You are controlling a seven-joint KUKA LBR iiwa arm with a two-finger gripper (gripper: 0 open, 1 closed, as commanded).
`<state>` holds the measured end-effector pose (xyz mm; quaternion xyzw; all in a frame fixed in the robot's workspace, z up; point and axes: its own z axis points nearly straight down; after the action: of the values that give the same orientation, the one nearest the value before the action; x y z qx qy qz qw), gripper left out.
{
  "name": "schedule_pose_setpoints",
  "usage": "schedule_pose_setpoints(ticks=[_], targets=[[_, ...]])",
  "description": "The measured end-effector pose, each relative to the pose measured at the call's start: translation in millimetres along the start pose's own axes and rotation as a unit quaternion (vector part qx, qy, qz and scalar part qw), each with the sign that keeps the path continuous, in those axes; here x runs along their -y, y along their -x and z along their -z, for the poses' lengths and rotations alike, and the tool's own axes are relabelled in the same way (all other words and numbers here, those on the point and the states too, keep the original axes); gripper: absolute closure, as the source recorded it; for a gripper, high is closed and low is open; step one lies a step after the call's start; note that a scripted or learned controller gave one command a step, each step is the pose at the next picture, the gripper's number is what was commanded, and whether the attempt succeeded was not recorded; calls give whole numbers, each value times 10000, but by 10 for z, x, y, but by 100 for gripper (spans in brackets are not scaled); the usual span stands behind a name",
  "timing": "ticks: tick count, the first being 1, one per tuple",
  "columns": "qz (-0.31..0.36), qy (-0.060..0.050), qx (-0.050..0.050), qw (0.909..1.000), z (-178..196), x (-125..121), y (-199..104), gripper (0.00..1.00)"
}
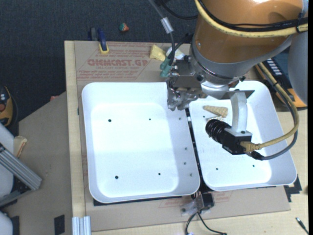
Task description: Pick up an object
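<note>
A tan cone-shaped piece [216, 111] lies in the right bin [274, 175], near its back left corner. My gripper [176, 101] hangs over the back end of the divider between the two bins, just left of the cone and apart from it. The grey arm with its orange band [249, 13] covers the back of the right bin. A black cylinder on a white bracket [224, 133], joined to a yellow hose, hangs from the wrist over the middle of the right bin.
The left bin [98, 180] sits beside the right one on a cardboard sheet [117, 62]. A yellow scrap [157, 53] and a blue clamp [101, 37] lie at the sheet's back edge. A small coloured object [124, 27] rests on the dark floor behind.
</note>
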<state>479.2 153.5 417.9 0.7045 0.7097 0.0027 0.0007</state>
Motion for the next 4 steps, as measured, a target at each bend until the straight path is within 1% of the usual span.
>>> schedule_pose_setpoints(ticks=[1,2,3,4], targets=[[-84,24,16,10000,676,-1,1002,100],[-9,-91,22,10000,-691,20,314,100],[-58,4,13,10000,-205,1,732,100],[-11,74,-19,10000,1265,-6,307,100]])
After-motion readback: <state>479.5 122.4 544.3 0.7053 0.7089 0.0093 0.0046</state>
